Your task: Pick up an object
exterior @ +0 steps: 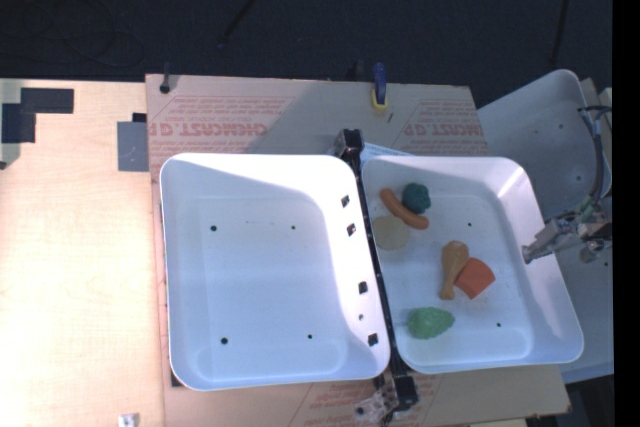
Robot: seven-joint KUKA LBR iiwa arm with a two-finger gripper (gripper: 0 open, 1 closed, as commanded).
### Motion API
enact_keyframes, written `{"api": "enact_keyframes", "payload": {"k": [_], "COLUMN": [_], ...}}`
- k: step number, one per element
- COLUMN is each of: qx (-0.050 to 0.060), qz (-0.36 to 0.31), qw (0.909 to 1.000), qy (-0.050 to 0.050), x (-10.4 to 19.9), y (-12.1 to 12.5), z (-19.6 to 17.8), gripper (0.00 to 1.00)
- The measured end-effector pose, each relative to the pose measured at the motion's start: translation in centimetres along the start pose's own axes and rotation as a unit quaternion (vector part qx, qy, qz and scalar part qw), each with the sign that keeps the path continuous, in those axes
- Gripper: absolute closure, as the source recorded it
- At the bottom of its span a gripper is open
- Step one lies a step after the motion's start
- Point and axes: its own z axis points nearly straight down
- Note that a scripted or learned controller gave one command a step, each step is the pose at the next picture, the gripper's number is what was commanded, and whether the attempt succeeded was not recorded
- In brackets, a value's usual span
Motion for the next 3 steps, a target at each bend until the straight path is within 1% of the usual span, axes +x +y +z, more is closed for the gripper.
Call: {"api": "enact_keyframes", "payload": {"k": [1, 2, 3], "qx": [-0.007, -0.007, 0.001], "qz": [-0.001, -0.001, -0.004], "qw": [1.0, 1.0, 1.0], "qy": [-0.003, -0.003, 0.0], "x": [0.5, -0.6, -0.4], "y": [-0.4, -0.4, -0.3], "z": [-13.8, -26.5, -26.6], "gripper": [0.0, 0.0, 1.0]}}
